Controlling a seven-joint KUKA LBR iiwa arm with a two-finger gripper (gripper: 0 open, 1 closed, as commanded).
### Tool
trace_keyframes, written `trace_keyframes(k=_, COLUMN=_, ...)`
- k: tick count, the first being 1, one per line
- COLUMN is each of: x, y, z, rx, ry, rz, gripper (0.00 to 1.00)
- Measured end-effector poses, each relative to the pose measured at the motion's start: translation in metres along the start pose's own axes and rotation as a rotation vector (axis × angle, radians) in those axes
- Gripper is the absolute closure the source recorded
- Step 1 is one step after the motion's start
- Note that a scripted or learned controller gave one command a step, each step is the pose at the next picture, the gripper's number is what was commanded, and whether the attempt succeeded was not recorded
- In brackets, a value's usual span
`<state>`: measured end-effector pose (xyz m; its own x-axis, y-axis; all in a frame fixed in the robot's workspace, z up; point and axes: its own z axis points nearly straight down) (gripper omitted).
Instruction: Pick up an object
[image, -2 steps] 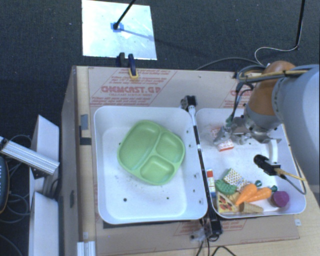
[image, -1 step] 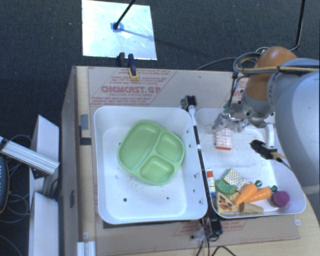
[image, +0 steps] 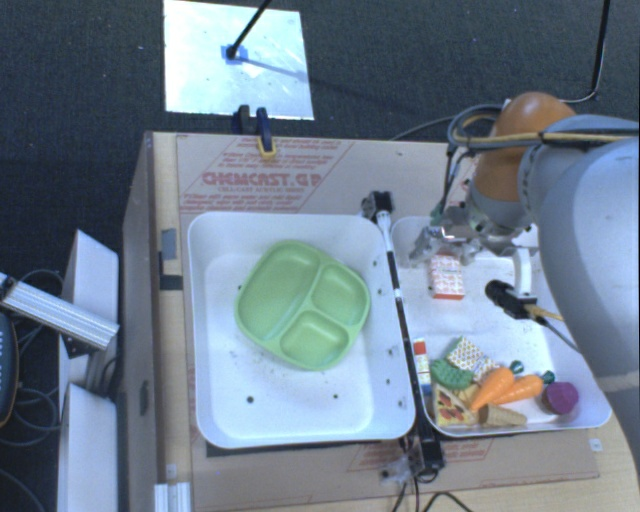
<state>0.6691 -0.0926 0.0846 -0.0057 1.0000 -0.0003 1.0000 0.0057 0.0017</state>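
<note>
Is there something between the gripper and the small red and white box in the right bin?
Nothing visible blocks it. The gripper is right above the red and white box, near the far end of the right bin. The carrots and other toys lie apart, at the near end.

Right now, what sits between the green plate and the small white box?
In the camera view, the two bins' adjoining rims run between the green plate and the small white box, along with bare white bin floor. Nothing else.

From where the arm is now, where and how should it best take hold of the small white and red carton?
Grip the carton across its two long sides, coming straight down from above. It lies flat and alone on the right bin floor, just below the gripper, with free space on both sides for the fingers.
</note>
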Motion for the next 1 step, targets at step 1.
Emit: trace_keyframes(k=1, x=0.0063, y=0.0, z=-0.0001, rx=0.0, ry=-0.001, rz=0.0, gripper=0.0)
